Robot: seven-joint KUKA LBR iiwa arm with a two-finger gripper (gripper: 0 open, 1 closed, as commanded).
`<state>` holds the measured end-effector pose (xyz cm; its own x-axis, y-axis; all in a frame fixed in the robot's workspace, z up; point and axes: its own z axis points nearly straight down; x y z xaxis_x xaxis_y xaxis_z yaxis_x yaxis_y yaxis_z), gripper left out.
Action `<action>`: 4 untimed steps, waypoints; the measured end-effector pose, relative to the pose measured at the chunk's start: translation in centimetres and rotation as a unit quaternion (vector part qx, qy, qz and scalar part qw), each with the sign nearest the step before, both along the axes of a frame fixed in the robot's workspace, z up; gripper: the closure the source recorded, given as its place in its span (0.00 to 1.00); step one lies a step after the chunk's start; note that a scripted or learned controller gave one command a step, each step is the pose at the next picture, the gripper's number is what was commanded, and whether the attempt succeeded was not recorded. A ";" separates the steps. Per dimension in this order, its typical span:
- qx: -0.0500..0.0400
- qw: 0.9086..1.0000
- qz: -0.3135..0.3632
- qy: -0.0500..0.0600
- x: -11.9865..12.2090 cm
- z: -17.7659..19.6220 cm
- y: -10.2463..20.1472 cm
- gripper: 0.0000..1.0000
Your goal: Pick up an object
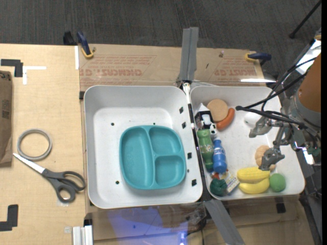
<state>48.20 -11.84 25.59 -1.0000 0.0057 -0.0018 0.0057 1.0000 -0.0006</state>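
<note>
Lower right of frame, right bin (pixel 240 137): yellow corn (pixel 253 175), banana (pixel 254 187), green ball (pixel 277 182). Just above, gripper (pixel 269 158) low over a tan object (pixel 262 152); grip state impossible to tell. Left: blue bottle (pixel 218 157). Farther: hot dog (pixel 226 117). Left bin: teal tray (pixel 152 157).

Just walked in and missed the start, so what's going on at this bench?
A grey robot arm reaches in over the right bin, its pincer low above a small tan item next to the yellow corn and banana. Nothing visibly sits in its grip. The left bin holds a teal divided plate. Scissors and a tape roll lie on the bench.
</note>
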 end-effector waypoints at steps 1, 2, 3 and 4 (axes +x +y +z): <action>0.000 0.997 -0.077 -0.005 1.3 -16.0 2.4 0.00; 0.000 0.997 -0.081 -0.002 12.2 -6.3 2.7 0.00; 0.000 0.983 -0.185 -0.002 14.0 -15.4 1.4 0.00; 0.001 0.954 -0.299 -0.008 13.7 -15.6 -2.4 0.00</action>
